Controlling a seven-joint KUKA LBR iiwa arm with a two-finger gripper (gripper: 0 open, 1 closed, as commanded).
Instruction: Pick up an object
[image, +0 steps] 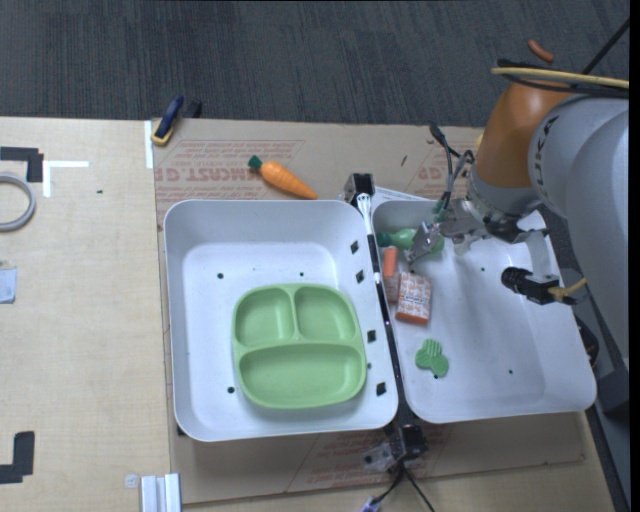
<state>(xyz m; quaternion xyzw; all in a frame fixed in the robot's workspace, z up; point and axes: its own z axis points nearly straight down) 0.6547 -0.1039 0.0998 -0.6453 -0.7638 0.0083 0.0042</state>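
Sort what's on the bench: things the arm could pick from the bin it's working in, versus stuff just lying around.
For the job, in the right bin:
claw
green toy
orange stick
snack packet
green leaf piece

Lying about:
divided green plate
toy carrot
blue clip

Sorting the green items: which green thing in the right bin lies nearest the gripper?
The teal item at the bin's top-left, just left of the gripper. The green leaf-shaped piece lies lower, past the red-and-white packet.
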